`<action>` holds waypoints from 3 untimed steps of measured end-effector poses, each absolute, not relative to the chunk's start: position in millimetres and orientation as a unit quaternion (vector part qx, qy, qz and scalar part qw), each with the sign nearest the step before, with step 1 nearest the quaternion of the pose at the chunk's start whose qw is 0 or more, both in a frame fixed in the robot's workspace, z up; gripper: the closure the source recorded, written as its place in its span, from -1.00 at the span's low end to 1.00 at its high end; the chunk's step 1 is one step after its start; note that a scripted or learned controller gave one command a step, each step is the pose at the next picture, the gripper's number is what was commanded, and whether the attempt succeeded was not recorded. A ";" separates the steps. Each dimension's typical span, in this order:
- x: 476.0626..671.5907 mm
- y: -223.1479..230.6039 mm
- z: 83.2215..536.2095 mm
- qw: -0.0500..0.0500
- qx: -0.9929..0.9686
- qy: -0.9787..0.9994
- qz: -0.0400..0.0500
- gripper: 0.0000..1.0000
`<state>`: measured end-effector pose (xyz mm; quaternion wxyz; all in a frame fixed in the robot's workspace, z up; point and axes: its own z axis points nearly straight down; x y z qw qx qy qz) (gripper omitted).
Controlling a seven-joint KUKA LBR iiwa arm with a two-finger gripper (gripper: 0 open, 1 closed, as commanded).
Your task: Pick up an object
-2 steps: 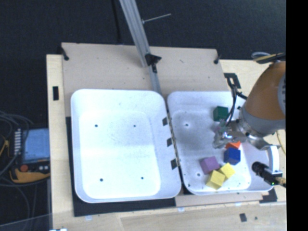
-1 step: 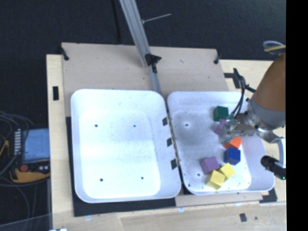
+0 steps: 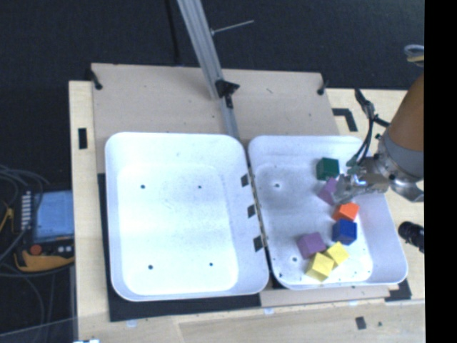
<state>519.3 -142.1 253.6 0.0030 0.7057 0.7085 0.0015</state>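
Camera view: arm reaching from right, tool low over right bin.

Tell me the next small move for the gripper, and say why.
Probably lower slightly onto the light purple block. The gripper sits right beside it in the right bin, between the green block and the orange block; no grasp shows.

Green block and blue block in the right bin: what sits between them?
In the camera view, a purple piece and an orange block lie between the green block and blue block.
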 end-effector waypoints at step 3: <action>530.2 -0.8 245.0 0.000 0.704 0.710 0.001 1.00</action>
